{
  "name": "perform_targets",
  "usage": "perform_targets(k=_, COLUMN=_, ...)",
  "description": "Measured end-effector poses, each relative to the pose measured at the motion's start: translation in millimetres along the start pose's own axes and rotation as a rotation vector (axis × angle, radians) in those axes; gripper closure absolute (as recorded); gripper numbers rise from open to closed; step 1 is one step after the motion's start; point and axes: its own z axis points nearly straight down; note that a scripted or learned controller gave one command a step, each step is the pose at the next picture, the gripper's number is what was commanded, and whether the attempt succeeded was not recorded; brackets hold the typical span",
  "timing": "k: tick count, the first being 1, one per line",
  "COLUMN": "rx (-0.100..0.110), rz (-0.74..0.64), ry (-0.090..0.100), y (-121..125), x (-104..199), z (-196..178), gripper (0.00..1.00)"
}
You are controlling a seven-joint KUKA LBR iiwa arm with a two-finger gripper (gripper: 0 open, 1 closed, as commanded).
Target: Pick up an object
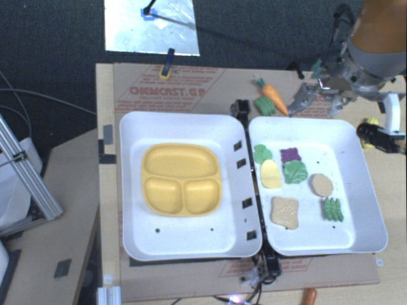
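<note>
two shallow white bins sit side by side on the worktop (pixel 159 84), and the right bin (pixel 356 170) serves as the landmark here. inside it lie six toy foods: a small green leafy piece (pixel 262 152) near its far left corner, a purple piece (pixel 289 154) just beside that, a green lettuce-like piece (pixel 295 171) touching the purple one on its near side, a pale yellow piece (pixel 270 174) just left of the lettuce, a tan round piece (pixel 321 185) to the lettuce's right, a slice of toast (pixel 284 212) toward the near side, and a dark green ridged piece (pixel 332 209) right of the toast.

left of the right bin, the left bin (pixel 133 234) holds a yellow divided plate (pixel 181 178). just beyond the right bin's far left corner, outside it, a toy carrot (pixel 272 94) lies on the worktop with a green piece (pixel 264 106) touching it.

the gripper (pixel 305 100) hangs over the right bin's far rim, just right of the carrot, with nothing between its fingers; i cannot tell how far apart they stand. the grey arm with its orange band (pixel 380 11) rises beyond the bin's far right corner.
</note>
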Motion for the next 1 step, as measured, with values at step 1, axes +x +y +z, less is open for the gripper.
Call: perform_targets(k=1, rx=-0.011, rz=0.0, ry=0.0, y=-26.6, x=42.0, z=-176.5, gripper=0.0)
